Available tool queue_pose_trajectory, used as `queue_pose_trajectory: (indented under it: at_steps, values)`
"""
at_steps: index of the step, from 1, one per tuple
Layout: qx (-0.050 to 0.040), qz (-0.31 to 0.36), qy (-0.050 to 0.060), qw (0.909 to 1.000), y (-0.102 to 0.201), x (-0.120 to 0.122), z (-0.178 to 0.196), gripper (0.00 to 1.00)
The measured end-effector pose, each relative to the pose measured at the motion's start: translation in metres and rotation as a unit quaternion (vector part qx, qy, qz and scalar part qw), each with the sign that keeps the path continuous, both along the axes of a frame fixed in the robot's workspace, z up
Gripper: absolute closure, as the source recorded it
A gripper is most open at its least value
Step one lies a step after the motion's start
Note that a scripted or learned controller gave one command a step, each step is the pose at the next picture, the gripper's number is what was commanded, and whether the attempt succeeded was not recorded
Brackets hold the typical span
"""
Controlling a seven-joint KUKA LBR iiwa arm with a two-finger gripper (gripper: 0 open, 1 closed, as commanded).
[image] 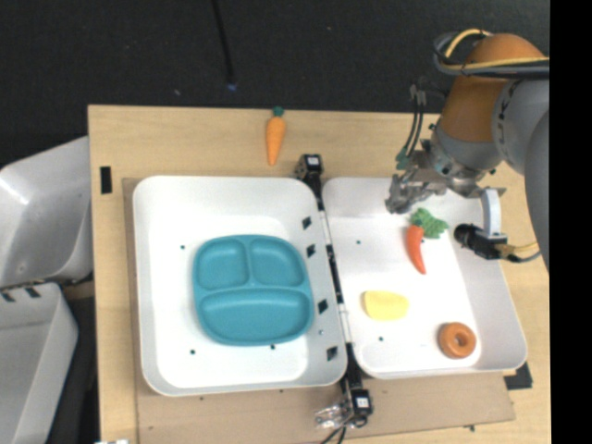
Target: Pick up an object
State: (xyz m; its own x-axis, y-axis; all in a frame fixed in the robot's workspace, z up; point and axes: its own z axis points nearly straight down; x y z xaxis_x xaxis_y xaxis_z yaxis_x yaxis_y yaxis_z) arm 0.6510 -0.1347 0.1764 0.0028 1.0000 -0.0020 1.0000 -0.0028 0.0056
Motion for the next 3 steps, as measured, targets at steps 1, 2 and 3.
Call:
queue_pose_trajectory:
  at_steps: [1,2,3]
  values:
    - [0.0003,0.003,-0.001,1.0000,0.008,0.005,0.051,1.00]
    - [0.0003,0.003,-0.001,1.0000,0.014,-0.001,0.104,1.00]
    - [0.0014,0.004,0.003,1.0000,0.057,-0.020,0.108,1.00]
